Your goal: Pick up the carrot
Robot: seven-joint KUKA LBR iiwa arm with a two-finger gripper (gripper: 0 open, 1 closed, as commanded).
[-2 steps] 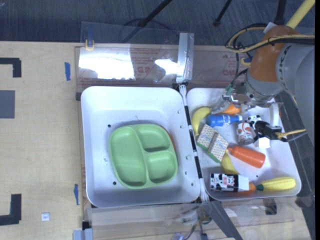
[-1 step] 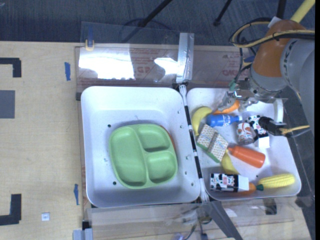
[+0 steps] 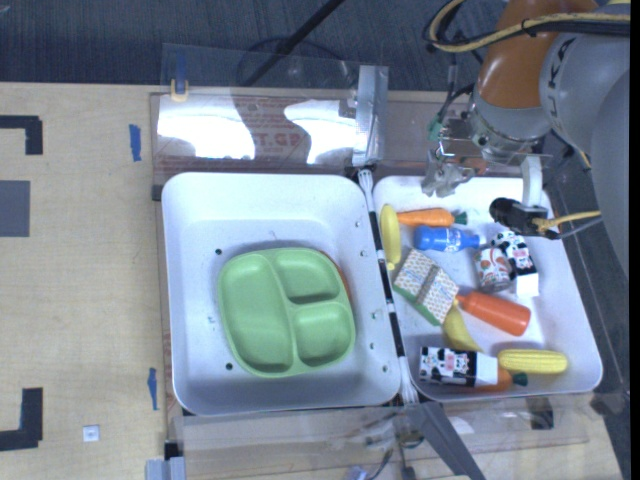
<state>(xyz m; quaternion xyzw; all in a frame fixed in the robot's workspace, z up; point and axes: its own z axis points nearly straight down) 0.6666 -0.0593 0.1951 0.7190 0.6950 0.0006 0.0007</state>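
Note:
The carrot (image 3: 424,217) is small and orange with a green stub at its right end. It lies near the back of the right bin (image 3: 580,318), between a yellow banana (image 3: 389,234) and a blue bottle (image 3: 446,239). My gripper (image 3: 443,180) hangs over the bin's back edge, just above and slightly right of the carrot. It is open and nothing sits between its fingers.
The right bin also holds a larger orange vegetable (image 3: 494,311), a checkered box (image 3: 427,287), a cow-patterned carton (image 3: 458,366), a corn cob (image 3: 532,362) and a small cow-patterned can (image 3: 503,259). A green divided plate (image 3: 290,310) lies in the left bin (image 3: 190,218).

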